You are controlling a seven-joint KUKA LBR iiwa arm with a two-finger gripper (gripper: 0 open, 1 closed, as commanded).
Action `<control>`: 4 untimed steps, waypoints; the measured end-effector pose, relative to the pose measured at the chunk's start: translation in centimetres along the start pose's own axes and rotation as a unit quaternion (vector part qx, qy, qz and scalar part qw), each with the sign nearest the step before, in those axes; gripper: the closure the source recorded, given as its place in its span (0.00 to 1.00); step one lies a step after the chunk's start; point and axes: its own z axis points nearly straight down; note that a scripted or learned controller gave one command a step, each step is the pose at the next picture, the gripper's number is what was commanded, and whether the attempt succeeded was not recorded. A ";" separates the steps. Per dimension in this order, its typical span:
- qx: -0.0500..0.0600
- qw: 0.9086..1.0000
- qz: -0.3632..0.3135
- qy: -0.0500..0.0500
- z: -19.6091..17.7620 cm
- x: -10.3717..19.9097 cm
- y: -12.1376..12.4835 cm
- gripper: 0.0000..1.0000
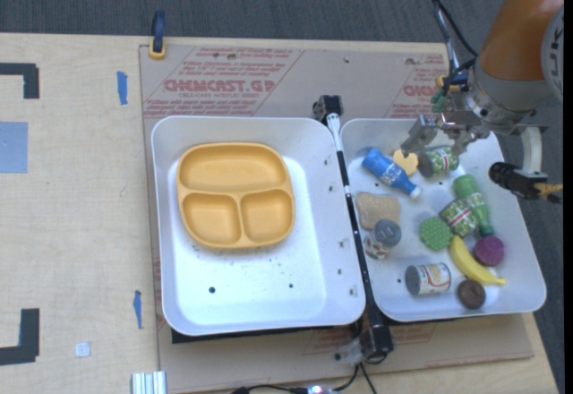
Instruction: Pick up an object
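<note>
The right bin point(528, 289) holds several small objects. A blue bottle point(389, 170) lies near its back left, with a small pale can point(437, 161) just to its right. My gripper point(440, 140) hangs over the back of this bin, directly above the pale can, with its fingers spread open and nothing between them. A green bottle point(470, 204), a green round piece point(435, 233), a banana point(473, 263) and a magenta piece point(489, 249) lie further forward.
A tin can point(428, 278) and a brown ball point(471, 294) sit at the right bin's front. A tan slab point(378, 207) and a grey disc point(387, 231) lie along its left wall. The left bin point(269, 294) holds a yellow divided plate point(236, 195).
</note>
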 end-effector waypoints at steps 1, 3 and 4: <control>-0.001 1.000 0.000 0.000 10.8 0.0 -1.9 0.00; -0.007 1.000 0.001 -0.002 10.6 2.3 -4.3 1.00; -0.006 1.000 0.001 -0.002 10.6 2.3 -4.3 0.00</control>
